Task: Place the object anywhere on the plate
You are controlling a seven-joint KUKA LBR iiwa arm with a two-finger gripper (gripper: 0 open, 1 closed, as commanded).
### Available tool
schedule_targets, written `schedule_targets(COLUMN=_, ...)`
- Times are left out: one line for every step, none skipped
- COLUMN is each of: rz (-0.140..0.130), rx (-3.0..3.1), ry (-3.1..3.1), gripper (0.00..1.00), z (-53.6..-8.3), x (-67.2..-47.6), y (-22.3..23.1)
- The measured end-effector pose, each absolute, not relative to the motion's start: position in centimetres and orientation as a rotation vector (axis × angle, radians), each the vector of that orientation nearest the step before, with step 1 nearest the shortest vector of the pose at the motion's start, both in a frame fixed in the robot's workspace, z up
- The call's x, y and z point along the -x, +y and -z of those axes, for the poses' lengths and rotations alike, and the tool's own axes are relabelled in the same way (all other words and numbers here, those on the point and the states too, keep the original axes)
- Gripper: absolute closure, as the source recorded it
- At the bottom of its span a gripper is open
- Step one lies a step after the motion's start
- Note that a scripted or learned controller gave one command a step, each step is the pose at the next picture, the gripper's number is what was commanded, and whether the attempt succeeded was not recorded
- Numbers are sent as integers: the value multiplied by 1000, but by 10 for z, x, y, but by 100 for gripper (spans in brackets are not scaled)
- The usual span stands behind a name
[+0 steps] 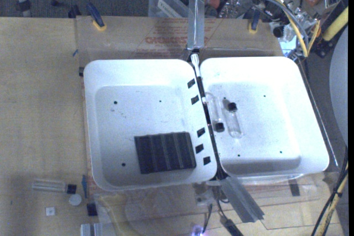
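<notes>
Right bin (287,119): clear tube (233,118) lies lengthwise, near-vertical.

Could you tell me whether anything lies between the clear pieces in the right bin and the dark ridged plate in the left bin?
Only the raised rims where the two bins meet separate them. The clear pieces lie close beside that divider, and the dark ridged plate sits just across it, with bare bin floor in between.

We see two white bins side by side on bench. Left bin (105,77) holds dark ribbed plate (165,152) toward its 5 o'clock corner. Right bin (276,72) holds two clear tubes with black caps (225,116) near its 9 o'clock wall, just beside each other.
</notes>
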State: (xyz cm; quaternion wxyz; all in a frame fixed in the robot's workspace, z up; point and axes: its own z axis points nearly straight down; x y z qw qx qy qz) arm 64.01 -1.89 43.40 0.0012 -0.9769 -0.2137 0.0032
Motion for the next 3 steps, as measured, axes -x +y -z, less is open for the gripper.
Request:
schedule_targets(rz=-10, rx=2951, ry=-1069, gripper=100, z=-434, x=-640, y=-81)
schedule_targets(rz=-2, rx=3123, ry=-337, gripper=100, z=-434, x=-648, y=-125)
schedule_targets(rz=-2, rx=3029, ry=-835, gripper=100, z=-434, x=-660, y=-189)
